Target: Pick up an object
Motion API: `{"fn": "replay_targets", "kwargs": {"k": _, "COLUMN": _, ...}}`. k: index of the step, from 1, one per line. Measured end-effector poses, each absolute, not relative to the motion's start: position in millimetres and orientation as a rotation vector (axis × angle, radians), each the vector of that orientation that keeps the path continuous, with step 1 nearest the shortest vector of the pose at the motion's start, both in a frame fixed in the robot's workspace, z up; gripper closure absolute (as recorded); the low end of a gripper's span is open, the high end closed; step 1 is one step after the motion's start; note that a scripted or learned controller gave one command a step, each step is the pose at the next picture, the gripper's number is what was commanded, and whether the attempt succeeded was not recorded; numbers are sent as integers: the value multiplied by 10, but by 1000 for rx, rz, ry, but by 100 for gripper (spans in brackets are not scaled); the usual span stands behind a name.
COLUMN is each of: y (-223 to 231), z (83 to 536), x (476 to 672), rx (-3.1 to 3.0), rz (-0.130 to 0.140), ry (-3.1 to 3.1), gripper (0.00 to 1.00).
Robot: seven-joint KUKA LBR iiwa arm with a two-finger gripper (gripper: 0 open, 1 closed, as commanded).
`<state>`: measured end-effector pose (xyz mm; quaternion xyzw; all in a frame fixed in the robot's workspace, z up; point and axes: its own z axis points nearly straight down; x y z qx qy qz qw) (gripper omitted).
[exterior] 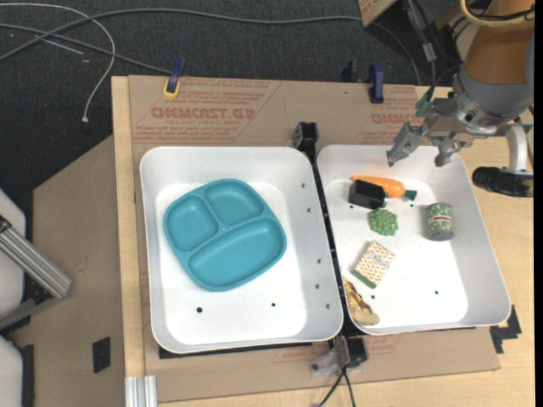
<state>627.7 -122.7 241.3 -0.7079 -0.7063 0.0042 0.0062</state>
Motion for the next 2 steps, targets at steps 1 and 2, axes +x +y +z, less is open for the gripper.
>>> {"fn": "replay_targets", "kwargs": {"k": 1, "y": -1224, "z": 2494, "x": 6301, "rx": -2220, "rz": 0, "ry": -2221, "gripper": 0}}
{"fn": "replay_targets", "kwargs": {"k": 2, "y": -1118, "z": 1993, "x": 6311, "rx": -2217, "rz": 3, "ry": -2220, "gripper": 0}}
